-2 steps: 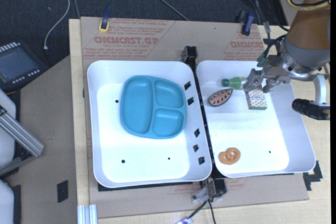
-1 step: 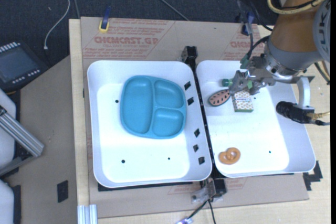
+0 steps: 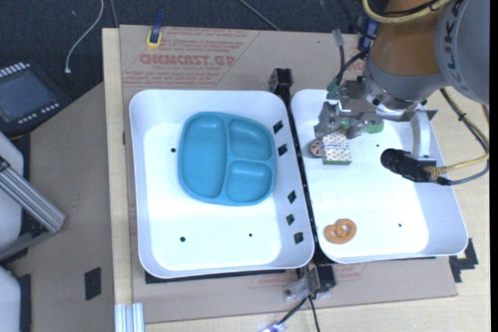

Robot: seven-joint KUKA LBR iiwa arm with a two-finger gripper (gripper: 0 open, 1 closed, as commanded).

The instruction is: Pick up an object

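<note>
Over the right bin, near its upper-left corner, the gripper hangs from the grey arm with its orange band. Whether the fingers are released or clenched cannot be told, since the wrist covers them. Just below the gripper lies a small patterned packet, touching or nearly touching a small brownish piece on its left; contact with the gripper cannot be judged. A pretzel-shaped object rests near the bin's lower-left edge, well apart from the gripper. The left bin holds a blue divided plate, lying flat. Both bins sit on the table.
</note>
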